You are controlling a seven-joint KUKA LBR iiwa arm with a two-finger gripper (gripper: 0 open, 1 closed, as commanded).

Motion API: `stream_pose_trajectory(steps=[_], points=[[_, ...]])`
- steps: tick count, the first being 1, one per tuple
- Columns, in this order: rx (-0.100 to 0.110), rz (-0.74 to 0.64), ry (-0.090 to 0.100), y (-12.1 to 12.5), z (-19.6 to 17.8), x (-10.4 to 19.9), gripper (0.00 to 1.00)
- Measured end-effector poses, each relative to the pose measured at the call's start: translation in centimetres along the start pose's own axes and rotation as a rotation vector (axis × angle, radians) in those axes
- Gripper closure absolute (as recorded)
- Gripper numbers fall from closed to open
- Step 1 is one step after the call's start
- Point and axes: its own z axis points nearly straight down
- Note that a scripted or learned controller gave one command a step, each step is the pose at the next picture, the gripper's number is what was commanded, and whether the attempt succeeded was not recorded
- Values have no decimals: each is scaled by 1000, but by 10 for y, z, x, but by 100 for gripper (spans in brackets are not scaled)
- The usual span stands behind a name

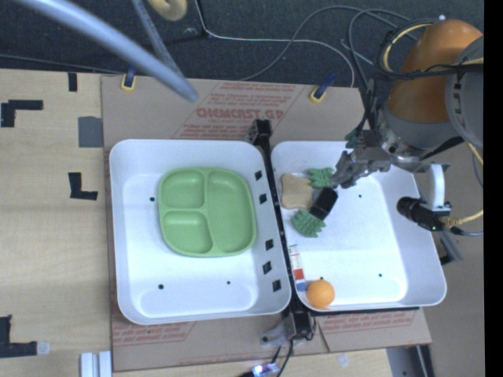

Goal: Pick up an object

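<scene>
Hand (339, 176) is reaching down into the right bin (393, 234) over a cluster of green toy pieces (309, 223), a black block (322, 203) and a tan piece (294, 190); whether it is spread or pinching, I cannot tell; red print on the cardboard (236, 110) is reading roughly "CHEMCAST GP"; an orange ball (320, 293) is sitting near the front rim, apart.

Both bins, left (130, 234) and right (409, 265), looked like smooth white plastic with a slight sheen. Divided green plate (208, 210) in the left bin: matt plastic, smooth. Orange ball (320, 293) at the right bin's near edge had a faint gloss. Tan block (294, 190) looked dull and matt. Green piece (309, 223) had a bumpy, ridged surface. Bins sat on a brown cardboard sheet (236, 112), printed and matt, over a pale wood-grain bench (47, 242).
</scene>
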Motion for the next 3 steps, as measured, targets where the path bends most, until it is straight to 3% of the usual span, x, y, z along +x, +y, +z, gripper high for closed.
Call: stream_pose_trajectory(steps=[2,3], points=[[0,0,0,-24,-2,103,100],[1,1,-1,-33,16,150,100]])
